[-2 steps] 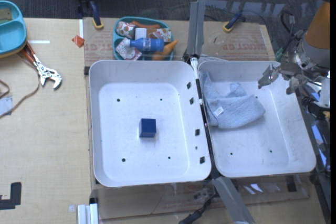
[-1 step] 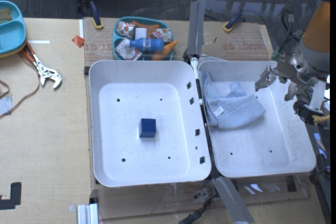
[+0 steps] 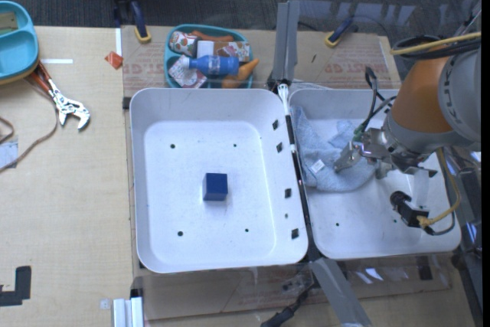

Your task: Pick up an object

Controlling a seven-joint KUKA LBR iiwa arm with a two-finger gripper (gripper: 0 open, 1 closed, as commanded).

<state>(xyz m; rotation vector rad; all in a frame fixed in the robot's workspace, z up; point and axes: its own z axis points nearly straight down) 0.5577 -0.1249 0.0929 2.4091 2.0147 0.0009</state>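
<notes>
My pincer (image 3: 351,157) is low in the right bin (image 3: 383,241), with its tips at the crumpled grey-blue cloth (image 3: 325,153) that lies in the left part of this bin. I cannot tell if the pincer is spread or pressed together, because my wrist and the cables cover it from above. So I judge that the task is not yet done: nothing is lifted, and I am only at the moment of trying to take the cloth. The lifting is what remains.

The other thing I could pick, a small blue cube (image 3: 216,186), sits alone near the middle of the left bin (image 3: 153,241), well apart from me.

For writing, I see red letters printed on the brown cardboard (image 3: 145,65) under the bins, but they are cut off and too faint to read. The packets in the small teal basket (image 3: 208,59) behind the bins carry labels that are also too small.
</notes>
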